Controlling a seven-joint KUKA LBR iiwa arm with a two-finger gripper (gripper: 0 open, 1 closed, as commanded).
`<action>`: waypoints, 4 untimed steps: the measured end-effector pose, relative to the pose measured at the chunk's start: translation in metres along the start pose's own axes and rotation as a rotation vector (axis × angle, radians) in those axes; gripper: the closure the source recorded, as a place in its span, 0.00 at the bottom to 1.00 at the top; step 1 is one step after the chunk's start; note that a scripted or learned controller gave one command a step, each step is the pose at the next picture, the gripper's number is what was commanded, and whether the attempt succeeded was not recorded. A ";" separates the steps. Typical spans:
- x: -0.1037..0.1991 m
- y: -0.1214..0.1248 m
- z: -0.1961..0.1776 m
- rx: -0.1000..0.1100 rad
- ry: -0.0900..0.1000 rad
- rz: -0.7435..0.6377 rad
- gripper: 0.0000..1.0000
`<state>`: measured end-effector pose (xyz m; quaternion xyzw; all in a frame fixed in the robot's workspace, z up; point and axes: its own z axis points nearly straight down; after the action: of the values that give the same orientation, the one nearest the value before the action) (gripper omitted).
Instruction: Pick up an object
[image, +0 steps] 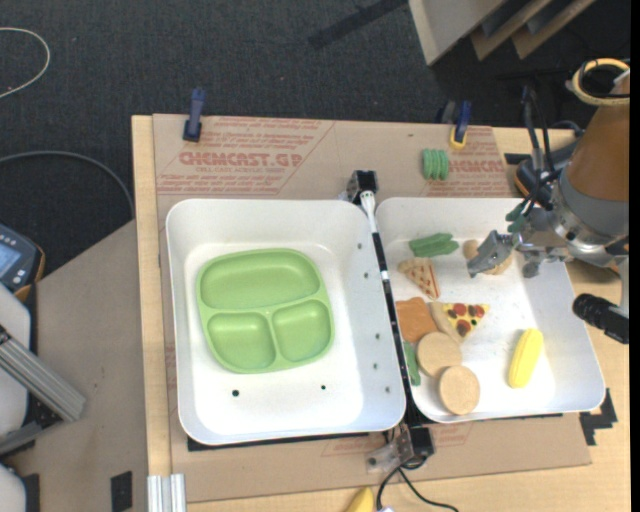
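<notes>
My gripper (489, 257) hangs low over the back of the right bin (560, 400), reaching in from the right. A small tan piece (501, 266) lies right at its tip; I cannot tell if it is held. Just left of it lie a green pea pod (432, 244) and a waffle wedge (421, 276). Nearer the front are a pizza slice (463, 317), an orange-brown toast (412, 319), two round tan biscuits (438, 352) (459, 389) and a yellow corn cob (524, 358).
The left bin (190, 300) holds a green divided plate (265, 308). A green ridged toy (435, 164) lies on the board behind the right bin. A black strip (380, 262) runs along the seam between the bins.
</notes>
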<state>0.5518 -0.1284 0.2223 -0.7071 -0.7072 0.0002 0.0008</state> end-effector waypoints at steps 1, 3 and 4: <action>0.003 -0.032 0.144 0.007 0.002 0.003 0.00; 0.078 -0.040 0.033 -0.007 0.000 -0.007 1.00; 0.148 -0.071 0.012 0.002 0.001 -0.004 1.00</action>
<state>0.4808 0.0198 0.2101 -0.7058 -0.7085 0.0003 0.0019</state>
